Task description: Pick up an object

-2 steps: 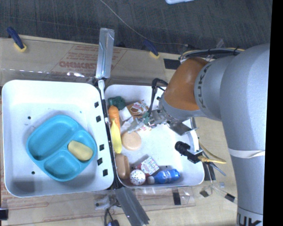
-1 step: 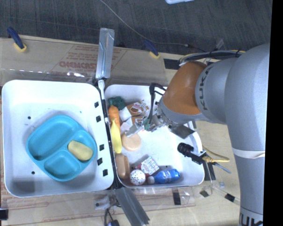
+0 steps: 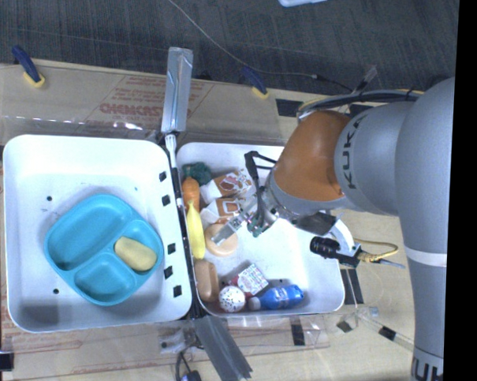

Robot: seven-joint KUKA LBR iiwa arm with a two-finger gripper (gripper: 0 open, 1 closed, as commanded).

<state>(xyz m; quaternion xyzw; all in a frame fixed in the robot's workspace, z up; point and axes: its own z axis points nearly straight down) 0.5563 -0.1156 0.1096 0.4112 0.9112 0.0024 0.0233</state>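
Two white bins side by side: left bin (image 3: pixel 16 215) and right bin (image 3: pixel 299 251). Down low over the right bin, toward its 12 o'clock half, one gripper (image 3: pixel 251 222) under the grey arm (image 3: pixel 398 153) with its orange band (image 3: pixel 311 157). Open or closed: cannot tell, tip too small and dark against the clutter. Nothing seen clamped in it.

Closest to the gripper, at its 9 o'clock and just beside it, one small printed box (image 3: pixel 227 209). At the gripper's 7 o'clock, near, one round tan disc (image 3: pixel 220 242). At its 11 o'clock, a second printed box (image 3: pixel 234 183), tilted.

Along the right bin's 9 o'clock wall, in a line from 12 down to 6: one green piece (image 3: pixel 197 173), one orange carrot (image 3: pixel 191 194), one yellow banana (image 3: pixel 195 233), one brown sausage (image 3: pixel 205 280). All well to the gripper's 9 and 8 o'clock, apart from it.

Along the bin's 6 o'clock wall: one white ball with red marks (image 3: pixel 232 299), one small printed packet (image 3: pixel 253 277) just at the ball's 1 o'clock, one blue bottle (image 3: pixel 283 295) lying on its side. All at the gripper's 6 o'clock, well apart from it.

In the left bin: one blue divided plate (image 3: pixel 87 234), and on it, toward its 3 o'clock, one yellow rounded lump (image 3: pixel 135 253). Both far at the gripper's 9 o'clock.

On the bench's 12 o'clock edge, two blue clamps (image 3: pixel 28 66).
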